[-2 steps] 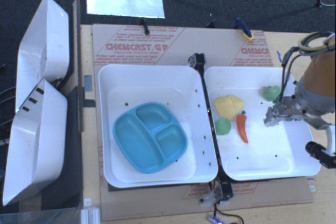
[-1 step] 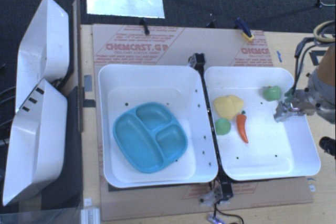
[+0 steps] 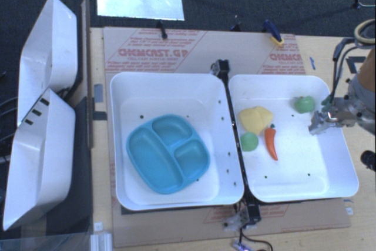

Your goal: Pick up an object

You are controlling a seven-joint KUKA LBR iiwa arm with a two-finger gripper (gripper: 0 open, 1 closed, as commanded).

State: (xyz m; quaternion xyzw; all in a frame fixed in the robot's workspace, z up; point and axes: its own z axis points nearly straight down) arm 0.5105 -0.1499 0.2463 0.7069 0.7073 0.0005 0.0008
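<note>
The right-hand bin holds four small toy foods. A yellow, lumpy piece lies near the bin's left wall. Touching its lower edge is a small green ball. Just beside both, to the right, an orange carrot lies lengthwise, its green tip toward the yellow piece and its point toward the lower edge of the bin. Well apart from these three, in the bin's upper right corner, sits a second green object, rounded and slightly larger; its exact kind is hard to make out.

The gripper hangs at the right side of this bin, just below and to the right of that larger green object, near it but not touching. Nothing can be seen between its fingers. The metal end is small and blurred, so whether the fingers are spread or closed cannot be told. The grey arm behind it is cut off by the picture's right edge, with looping cables above it.

The left-hand bin holds a blue plate with three compartments, set at a tilt to the bin's walls. Both bins rest on a brown board with red printed lettering, partly covered. A blue clamp sits at the board's top edge. Two spare white bins lean at the far left.
</note>
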